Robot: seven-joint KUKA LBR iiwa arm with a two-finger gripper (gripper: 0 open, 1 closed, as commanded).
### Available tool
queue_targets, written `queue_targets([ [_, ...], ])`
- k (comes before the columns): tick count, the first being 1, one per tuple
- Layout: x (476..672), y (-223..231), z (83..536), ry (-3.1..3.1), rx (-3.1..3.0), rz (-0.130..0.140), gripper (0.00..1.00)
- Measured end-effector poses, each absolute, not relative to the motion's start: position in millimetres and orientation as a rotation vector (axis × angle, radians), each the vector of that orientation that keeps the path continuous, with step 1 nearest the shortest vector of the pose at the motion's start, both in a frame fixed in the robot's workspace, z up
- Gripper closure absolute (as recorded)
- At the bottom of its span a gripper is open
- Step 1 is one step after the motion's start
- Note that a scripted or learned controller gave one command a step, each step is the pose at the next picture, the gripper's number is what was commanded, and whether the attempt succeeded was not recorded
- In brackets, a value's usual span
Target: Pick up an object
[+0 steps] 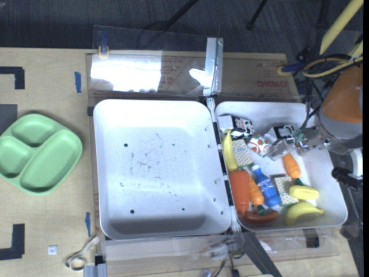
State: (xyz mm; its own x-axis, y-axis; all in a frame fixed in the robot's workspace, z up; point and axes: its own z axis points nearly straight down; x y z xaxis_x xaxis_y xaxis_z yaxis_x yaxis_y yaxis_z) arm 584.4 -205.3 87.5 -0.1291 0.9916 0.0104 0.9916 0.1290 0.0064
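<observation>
Above the right bin [337,172], the hand [282,146]

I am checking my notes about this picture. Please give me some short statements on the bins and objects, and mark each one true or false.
1. The toy objects lie in the right bin. True.
2. The green plate sits inside the left bin. False: it rests on the bench, left of both bins.
3. A banana lies along the right bin's left wall. True.
4. The blue bottle lies in the left bin. False: it lies in the right bin, beside the large carrot.
</observation>
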Motion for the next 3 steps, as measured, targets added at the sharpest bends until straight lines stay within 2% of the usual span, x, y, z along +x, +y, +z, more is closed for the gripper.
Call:
queue_targets([
  [1,585.0,-208,98,-2.362,-2.077,-0.015,1.00],
  [2,626.2,-181,138,-2.364,-2.073,-0.002,1.00],
  [3,618.2,-163,208,-2.458,-1.962,-0.002,1.00],
])
